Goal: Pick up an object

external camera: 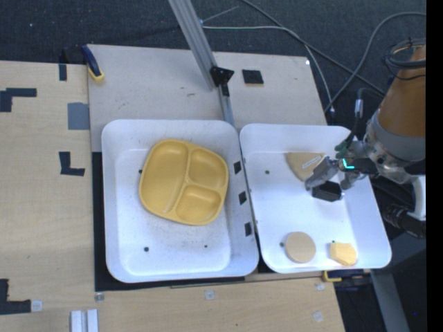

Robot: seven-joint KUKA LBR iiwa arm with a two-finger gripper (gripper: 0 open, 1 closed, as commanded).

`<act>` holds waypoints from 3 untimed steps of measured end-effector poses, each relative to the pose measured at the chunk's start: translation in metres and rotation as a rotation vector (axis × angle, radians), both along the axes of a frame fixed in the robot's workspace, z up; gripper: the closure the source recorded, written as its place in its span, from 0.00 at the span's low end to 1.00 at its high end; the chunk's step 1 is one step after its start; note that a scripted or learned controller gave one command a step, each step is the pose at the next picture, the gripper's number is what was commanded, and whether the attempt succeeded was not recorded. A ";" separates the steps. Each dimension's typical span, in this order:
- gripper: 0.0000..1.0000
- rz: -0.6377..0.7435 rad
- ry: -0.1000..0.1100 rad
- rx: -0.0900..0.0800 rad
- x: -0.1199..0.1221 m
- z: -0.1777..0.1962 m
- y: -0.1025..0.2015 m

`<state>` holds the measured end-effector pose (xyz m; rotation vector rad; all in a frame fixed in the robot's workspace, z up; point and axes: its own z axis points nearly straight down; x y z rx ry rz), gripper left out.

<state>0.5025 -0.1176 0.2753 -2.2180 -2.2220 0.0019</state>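
Round tan disc (300,247) lies below the end effector (324,179), well apart; its grip state is unclear.

Metal pole (192,30) and cables (291,30) behind bins

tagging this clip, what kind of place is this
Probably a robotics lab bench for pick tests: two shallow white bins side by side, a yellow divided plate as a prop, and loose cables on dark carpet.

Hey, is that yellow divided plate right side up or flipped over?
Right side up: the yellow divided plate lies flat in the left bin, its three compartments facing up.
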 end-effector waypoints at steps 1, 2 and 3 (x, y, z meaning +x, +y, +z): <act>0.00 0.000 -0.001 0.000 0.000 0.000 0.000; 0.00 -0.001 0.004 0.000 -0.007 -0.051 0.009; 0.00 -0.002 0.005 0.000 -0.015 -0.098 0.006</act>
